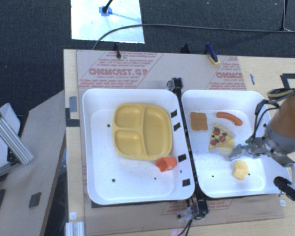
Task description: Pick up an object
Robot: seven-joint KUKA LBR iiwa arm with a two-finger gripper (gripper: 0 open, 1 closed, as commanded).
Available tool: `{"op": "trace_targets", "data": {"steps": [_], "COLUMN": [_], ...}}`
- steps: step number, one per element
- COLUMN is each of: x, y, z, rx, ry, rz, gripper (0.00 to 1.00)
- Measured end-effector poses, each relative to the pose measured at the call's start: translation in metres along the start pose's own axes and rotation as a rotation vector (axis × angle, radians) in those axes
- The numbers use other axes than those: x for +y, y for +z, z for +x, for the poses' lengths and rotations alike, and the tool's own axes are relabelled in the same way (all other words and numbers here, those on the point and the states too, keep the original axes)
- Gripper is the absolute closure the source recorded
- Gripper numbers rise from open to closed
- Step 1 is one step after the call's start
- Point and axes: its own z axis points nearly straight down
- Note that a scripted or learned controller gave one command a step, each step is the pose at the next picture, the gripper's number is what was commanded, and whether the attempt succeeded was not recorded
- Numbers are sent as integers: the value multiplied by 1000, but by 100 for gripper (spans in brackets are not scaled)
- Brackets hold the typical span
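The right bin (255, 183) holds a brown toast square (199, 121), a red-orange sausage (229, 118), a pizza slice (220, 137) and a yellow corn piece (240, 170). My gripper (237, 153) reaches in from the right and sits low over the bin floor. Its tip is just right of the pizza slice's lower corner and above the corn piece. Nothing is visibly held in it. The grey arm with its orange band (290, 119) covers the bin's right side.
The left bin (96, 181) holds a yellow divided plate (141, 131) and a small orange-red object (166, 163) by the plate's lower right corner. A black divider (184, 146) separates the bins. Cables run across the dark floor behind the bench.
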Motion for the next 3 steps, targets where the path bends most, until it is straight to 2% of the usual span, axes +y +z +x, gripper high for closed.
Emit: {"op": "trace_targets", "data": {"steps": [1,3], "x": [1,-5], "y": [-13,-109], "z": [0,2], "rx": [0,-2], "ry": [-2,-3], "rz": [-3,-5], "gripper": [100,100]}}
